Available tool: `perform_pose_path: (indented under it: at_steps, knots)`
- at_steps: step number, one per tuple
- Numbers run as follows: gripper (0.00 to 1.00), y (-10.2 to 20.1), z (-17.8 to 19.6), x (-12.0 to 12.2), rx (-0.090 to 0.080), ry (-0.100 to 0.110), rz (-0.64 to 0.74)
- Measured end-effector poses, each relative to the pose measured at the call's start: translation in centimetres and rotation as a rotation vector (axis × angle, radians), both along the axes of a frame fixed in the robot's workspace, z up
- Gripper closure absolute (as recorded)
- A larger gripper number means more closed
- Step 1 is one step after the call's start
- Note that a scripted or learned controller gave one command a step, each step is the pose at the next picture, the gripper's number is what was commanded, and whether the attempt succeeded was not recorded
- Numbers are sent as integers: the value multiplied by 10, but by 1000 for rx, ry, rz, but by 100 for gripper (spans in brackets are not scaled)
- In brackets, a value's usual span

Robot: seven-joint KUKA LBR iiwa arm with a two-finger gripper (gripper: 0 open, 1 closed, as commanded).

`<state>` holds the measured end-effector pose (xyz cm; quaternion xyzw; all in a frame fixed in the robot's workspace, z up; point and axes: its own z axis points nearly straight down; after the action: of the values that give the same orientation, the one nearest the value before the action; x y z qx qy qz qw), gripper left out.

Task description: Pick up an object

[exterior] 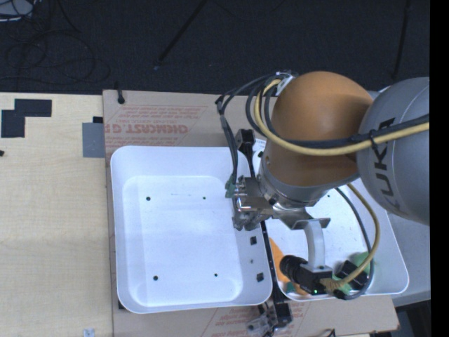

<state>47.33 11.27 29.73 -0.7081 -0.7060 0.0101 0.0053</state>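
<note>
The half-hidden orange thing [276, 248] in the right white bin [389, 258] is maybe light; grab its middle. I cannot tell how the jaws stand.

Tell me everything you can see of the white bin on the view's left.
The left bin is a shallow white tray, plastic by its look, rectangular with rounded corners and a raised rim. Its smooth floor bears four small dark dots, one near each corner. Nothing else shows inside. It lies flat on a brown cardboard sheet printed in red. Its right rim runs beside the right bin, and the arm overhangs that edge.
</note>
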Motion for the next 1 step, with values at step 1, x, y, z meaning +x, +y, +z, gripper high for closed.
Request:
perform_pose_path:
  at_steps: [1]
  knots:
    - [100,-32,-38,60,3,-15,-1]
